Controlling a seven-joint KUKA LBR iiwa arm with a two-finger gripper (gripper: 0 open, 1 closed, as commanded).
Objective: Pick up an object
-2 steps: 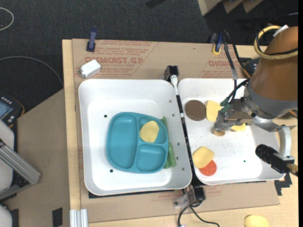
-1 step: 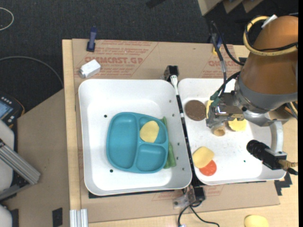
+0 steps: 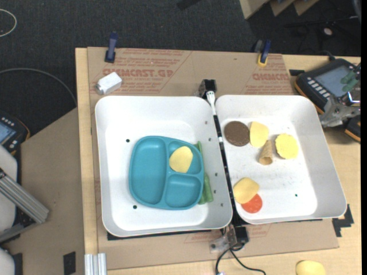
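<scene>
A teal divided plate (image 3: pixel 153 173) lies in the left bin (image 3: pixel 114 125). A pale yellow piece (image 3: pixel 181 159) rests in the plate's upper right compartment, and a green item (image 3: pixel 205 183) is wedged along the plate's right edge. The right bin (image 3: pixel 309 176) holds a brown disc (image 3: pixel 235 133), a yellow piece (image 3: pixel 258 134) touching it, a tan cone (image 3: pixel 266 152), and a round yellow piece (image 3: pixel 287 146). Near that bin's front lies another yellow piece (image 3: pixel 245 188), overlapping a red-orange disc (image 3: pixel 253 204).
Both bins sit on a cardboard sheet (image 3: pixel 172 67) held by blue clamps (image 3: pixel 110 47) at the back. A small white block (image 3: pixel 109 83) lies at the back left. A handheld controller (image 3: pixel 330 85) sits right of the bins, and a yellow object (image 3: pixel 309 267) lies at the front right.
</scene>
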